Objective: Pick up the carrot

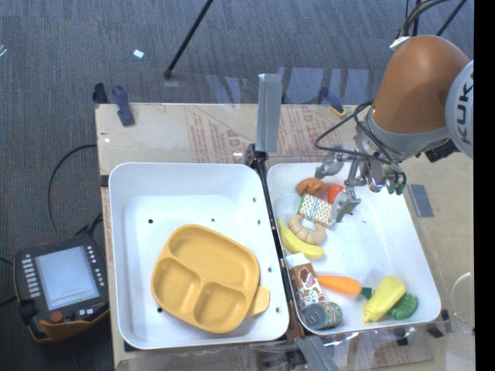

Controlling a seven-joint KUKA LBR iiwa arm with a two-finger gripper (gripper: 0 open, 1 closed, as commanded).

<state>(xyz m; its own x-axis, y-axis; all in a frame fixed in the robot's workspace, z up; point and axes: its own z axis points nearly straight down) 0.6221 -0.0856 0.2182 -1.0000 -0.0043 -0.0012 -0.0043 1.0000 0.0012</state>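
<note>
Carrot (339,285) (beside bottle (306,283))

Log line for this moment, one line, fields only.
end effector: over right bin's upper part, above small box | carrot: lying near front, apart from end effector | tray: left bin

Gripper (346,199) above right bin (402,238), carrot (339,285) near front, yellow tray (205,277) in left bin (131,207)

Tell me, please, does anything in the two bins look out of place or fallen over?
Nothing looks spilled or broken. The yellow tray lies askew in the left bin. In the right bin, the small bottle lies on its side beside the carrot. The gripper is above other toys, not the carrot.
</note>
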